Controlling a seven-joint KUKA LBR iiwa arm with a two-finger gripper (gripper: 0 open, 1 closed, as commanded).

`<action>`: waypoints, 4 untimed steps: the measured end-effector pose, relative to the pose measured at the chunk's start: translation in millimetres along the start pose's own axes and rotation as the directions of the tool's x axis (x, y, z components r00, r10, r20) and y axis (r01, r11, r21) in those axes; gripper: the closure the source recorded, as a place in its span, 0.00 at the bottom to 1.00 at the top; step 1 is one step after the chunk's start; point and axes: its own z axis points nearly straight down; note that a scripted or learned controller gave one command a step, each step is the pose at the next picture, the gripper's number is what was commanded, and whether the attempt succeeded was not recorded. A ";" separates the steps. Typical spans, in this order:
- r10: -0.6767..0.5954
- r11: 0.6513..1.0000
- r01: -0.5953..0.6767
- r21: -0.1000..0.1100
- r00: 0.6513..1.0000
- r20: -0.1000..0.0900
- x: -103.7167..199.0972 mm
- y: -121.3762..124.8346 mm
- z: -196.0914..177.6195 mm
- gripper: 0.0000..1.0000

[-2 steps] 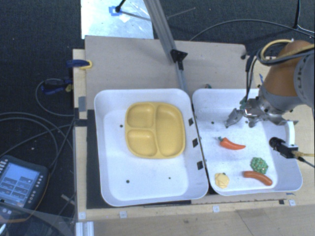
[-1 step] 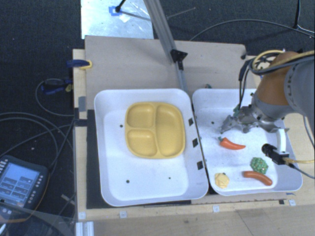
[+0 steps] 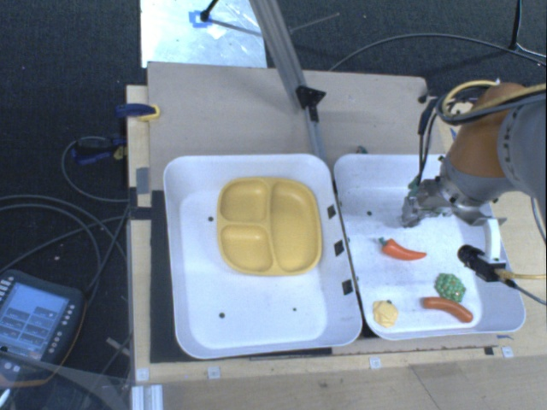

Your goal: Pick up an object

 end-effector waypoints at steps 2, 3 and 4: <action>-0.007 1.000 0.007 -0.003 1.000 0.001 -0.6 2.0 -109.4 1.00; -0.008 1.000 0.008 -0.002 1.000 0.001 -0.6 3.2 -162.7 1.00; -0.012 1.000 0.012 -0.001 1.000 -0.001 51.3 18.1 -168.4 1.00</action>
